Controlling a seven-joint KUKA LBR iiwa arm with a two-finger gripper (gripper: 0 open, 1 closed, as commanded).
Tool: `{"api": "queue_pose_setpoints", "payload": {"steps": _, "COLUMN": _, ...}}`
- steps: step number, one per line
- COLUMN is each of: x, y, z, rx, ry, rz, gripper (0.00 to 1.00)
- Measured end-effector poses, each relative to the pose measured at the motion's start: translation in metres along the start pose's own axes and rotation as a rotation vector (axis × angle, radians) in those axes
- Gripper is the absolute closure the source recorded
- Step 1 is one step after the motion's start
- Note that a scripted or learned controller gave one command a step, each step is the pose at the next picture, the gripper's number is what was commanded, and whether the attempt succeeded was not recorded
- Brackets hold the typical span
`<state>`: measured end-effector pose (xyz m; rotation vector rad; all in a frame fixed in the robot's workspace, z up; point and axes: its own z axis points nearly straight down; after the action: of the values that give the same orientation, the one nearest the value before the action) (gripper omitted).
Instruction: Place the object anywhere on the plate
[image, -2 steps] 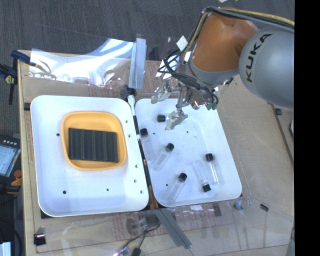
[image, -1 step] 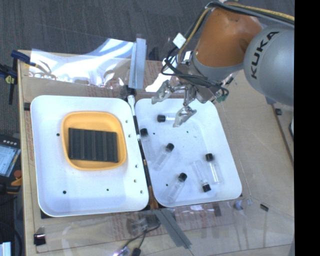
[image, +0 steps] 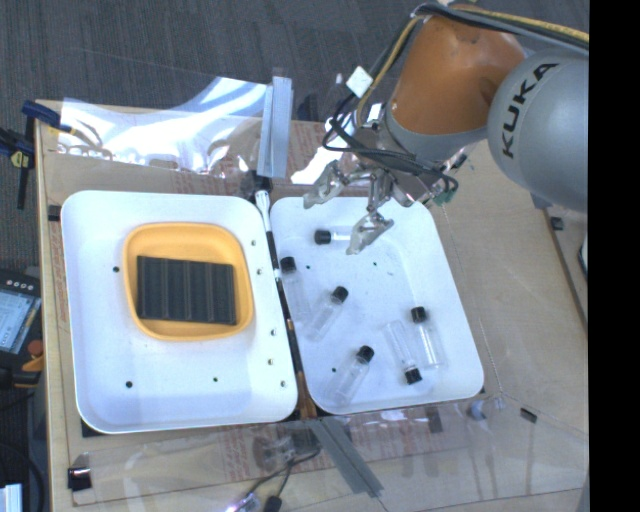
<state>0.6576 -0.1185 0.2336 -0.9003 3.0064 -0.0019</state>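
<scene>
Fingers spread and empty, the gripper (image: 352, 212) hovers over the right white bin's (image: 455, 330) far edge, near a clear black-capped vial (image: 332, 237); grasping is likely next, before carrying to the yellow plate (image: 185, 240).

I can't resolve the clear vial bodies (image: 322, 318) against the white bin (image: 455, 330); the arm (image: 500, 90) runs off the top edge.

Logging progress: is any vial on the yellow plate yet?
No. The yellow plate bears just its dark ridged insert; the vials lie in the right bin.
</scene>
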Motion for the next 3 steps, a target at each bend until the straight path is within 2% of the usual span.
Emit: {"api": "queue_pose_setpoints", "payload": {"steps": 3, "x": 0.0, "y": 0.0, "z": 0.0, "rx": 0.0, "ry": 0.0, "rz": 0.0, "gripper": 0.0}}
